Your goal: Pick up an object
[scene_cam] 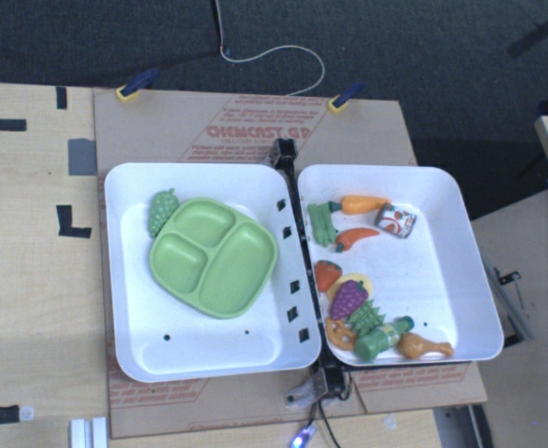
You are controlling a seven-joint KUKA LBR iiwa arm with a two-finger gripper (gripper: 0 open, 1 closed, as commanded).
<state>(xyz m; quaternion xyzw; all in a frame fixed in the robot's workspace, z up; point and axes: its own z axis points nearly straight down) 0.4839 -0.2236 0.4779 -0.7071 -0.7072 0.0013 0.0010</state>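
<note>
A green divided plate (pixel 214 269) was noted mid-left bin (pixel 129 343), green grapes (pixel 162 210) touching its far-left edge. Toy foods were seen clustered along the right bin's (pixel 460 250) left wall and near edge: carrot (pixel 363 204), can (pixel 395 220), purple grapes (pixel 346 299). The gripper's state could not be told.

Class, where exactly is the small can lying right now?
The can lies in the right bin, near its far wall, just right of the two carrots.
</note>
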